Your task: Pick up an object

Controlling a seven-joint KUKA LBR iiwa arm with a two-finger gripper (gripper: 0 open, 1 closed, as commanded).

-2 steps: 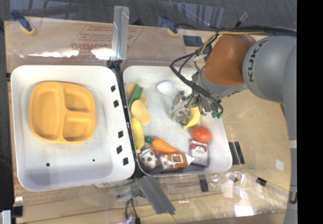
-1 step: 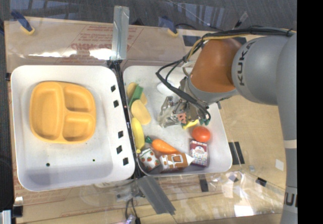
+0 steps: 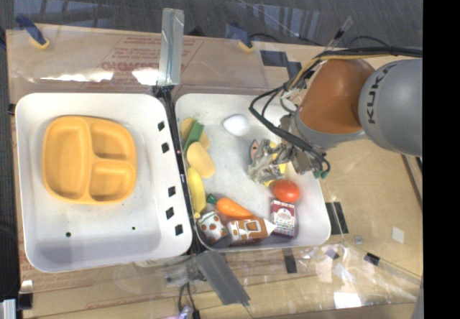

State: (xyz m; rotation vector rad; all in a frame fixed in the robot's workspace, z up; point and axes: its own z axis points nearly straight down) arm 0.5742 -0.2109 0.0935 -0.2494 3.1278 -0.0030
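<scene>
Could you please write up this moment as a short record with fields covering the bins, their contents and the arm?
left bin: holds a yellow divided plate
right bin: toy foods, including a tomato, carrot, banana and white egg
arm: reaches in from the right, over the right bin
tool: low in the right bin, just above the tomato

two white bins (image 3: 29, 167), one yellow divided plate (image 3: 89, 159), one carrot (image 3: 233, 207), one tomato (image 3: 287, 191), one banana (image 3: 196, 191).
</scene>
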